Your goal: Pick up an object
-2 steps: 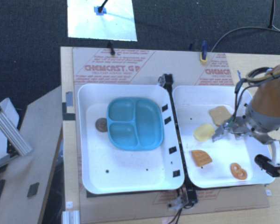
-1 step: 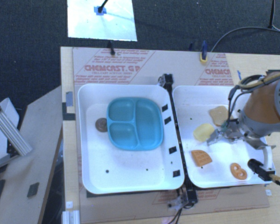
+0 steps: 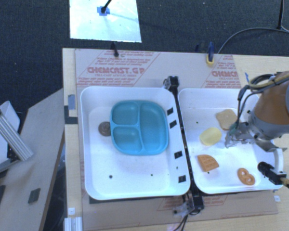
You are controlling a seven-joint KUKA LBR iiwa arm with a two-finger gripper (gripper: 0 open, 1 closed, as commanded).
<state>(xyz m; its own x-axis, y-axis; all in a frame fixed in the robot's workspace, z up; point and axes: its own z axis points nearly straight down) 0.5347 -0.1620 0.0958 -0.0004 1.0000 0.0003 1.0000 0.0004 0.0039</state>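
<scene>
The right bin [image 3: 197,110] holds a pale yellow round piece [image 3: 210,136], a tan bread-like slice [image 3: 226,119], an orange wedge [image 3: 207,162] and an orange pretzel [image 3: 246,177]. My gripper [image 3: 232,139] hangs low in that bin, just right of the yellow piece and below the tan slice. Nothing shows between its tips. The arm's orange band [image 3: 274,105] rises behind it at the right edge.
The left bin [image 3: 94,129] bears a blue divided plate [image 3: 137,128] with a small brown disc [image 3: 104,128] at its left side. A black divider strip [image 3: 177,129] runs between the bins. Cables loop above the arm at the right.
</scene>
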